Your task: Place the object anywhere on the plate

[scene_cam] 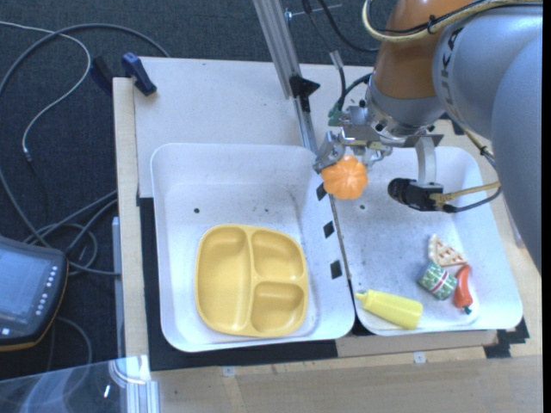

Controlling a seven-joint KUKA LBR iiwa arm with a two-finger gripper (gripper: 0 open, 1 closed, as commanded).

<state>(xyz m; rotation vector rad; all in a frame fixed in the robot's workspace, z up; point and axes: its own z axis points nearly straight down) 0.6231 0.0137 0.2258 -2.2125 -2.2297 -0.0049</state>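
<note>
My jaws [346, 155] are closed on the small orange pumpkin [344, 179], raised above the divide between the two bins, so pickup reads complete and what remains is carrying it left and down onto the yellow sectioned plate [251, 279].

Left bin [172, 231]: open floor behind the plate [252, 280], which fills the front.
Divide: bin walls meet beside a slanted metal post [277, 41].
Right bin [495, 231]: middle bare; bottle [390, 308], waffle [445, 251], can [437, 281], carrot [465, 287] crowd the front.
</note>
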